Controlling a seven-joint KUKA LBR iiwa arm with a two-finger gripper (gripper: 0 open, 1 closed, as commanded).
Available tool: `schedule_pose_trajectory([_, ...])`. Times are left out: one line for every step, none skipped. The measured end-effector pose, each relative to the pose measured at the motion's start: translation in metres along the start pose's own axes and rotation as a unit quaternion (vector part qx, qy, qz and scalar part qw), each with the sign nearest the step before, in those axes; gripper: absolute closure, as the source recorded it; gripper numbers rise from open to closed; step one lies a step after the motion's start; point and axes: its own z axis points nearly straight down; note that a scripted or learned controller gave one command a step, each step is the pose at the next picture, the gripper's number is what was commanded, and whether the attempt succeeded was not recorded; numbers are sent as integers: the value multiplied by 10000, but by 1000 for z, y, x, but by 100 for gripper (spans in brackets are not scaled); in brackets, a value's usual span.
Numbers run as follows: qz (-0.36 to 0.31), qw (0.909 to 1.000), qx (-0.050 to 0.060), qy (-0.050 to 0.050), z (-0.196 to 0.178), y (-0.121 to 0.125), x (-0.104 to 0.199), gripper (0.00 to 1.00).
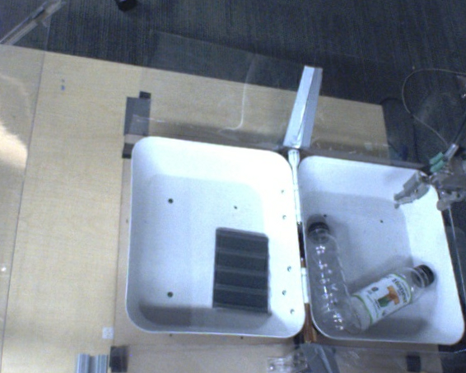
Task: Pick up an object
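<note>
Two shallow white bins are sitting side by side on the pale wooden bench point(63, 230), with an upright grey metal post point(303, 106) standing at the far end of the seam between them. In the left bin point(160, 174) a dark ribbed rectangular block point(242, 269) is lying flat toward the near edge, well apart from everything in the other bin. The right bin point(366, 183) is holding two bottles in its near half. A clear plastic bottle with a dark cap point(325, 274) is lying along the bin's left wall, cap pointing far, right against the divider side. A second clear bottle with a white, green and orange label point(387, 295) is lying tilted, its dark cap pointing to the far right and its base touching or nearly touching the first bottle near the near edge. The far part of this bin is bare, so nothing is crowding the bottles from above. The gripper point(422, 186) is hovering over the far right corner of the right bin, reaching in from the right, with the arm's orange band just at the frame edge. Its thin fingers are appearing spread apart, with nothing between them, well apart from both bottles.
</note>
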Motion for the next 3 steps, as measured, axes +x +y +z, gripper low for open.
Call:
schedule_pose_trajectory([-470,9989,3,2,70,-77,-1,0])
schedule_pose_trajectory([-948,9955,-46,-13,128,-110,-1,0])
schedule_pose_trajectory([-948,9954,-92,-29,115,-106,-1,100])
